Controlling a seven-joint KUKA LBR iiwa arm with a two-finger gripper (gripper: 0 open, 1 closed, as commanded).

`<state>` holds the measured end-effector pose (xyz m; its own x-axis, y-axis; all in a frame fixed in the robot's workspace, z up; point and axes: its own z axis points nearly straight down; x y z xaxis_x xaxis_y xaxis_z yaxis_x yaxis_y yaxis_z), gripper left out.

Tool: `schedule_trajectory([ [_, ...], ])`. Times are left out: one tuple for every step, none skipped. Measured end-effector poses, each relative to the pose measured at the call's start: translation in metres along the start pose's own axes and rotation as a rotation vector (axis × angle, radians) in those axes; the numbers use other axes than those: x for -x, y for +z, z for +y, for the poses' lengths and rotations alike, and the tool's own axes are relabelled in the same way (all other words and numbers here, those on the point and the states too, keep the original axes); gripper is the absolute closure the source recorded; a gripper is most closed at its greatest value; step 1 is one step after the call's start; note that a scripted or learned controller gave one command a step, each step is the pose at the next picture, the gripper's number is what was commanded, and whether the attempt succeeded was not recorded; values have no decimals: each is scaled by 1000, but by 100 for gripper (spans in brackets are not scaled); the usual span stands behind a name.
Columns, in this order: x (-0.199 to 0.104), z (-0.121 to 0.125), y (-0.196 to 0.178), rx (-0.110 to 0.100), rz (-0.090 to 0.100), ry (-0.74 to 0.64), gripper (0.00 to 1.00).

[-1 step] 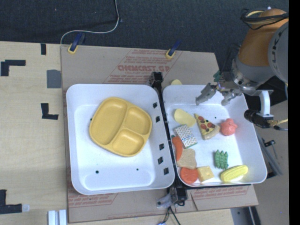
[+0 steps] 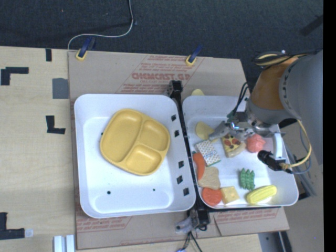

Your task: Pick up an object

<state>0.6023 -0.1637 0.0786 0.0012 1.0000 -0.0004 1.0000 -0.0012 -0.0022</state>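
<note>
Gripper low in right bin, finger state impossible to tell, pizza slice just below the tip, yellow piece beside it, yellow tray in left bin.

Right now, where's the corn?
The corn lies in the right bin's near right corner in the camera view, just right of the green toy and the yellow cube.
</note>
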Motion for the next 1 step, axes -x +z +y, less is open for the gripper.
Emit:
schedule_trajectory([
  [-1, 3, -19, 6, 1, -2, 100],
])
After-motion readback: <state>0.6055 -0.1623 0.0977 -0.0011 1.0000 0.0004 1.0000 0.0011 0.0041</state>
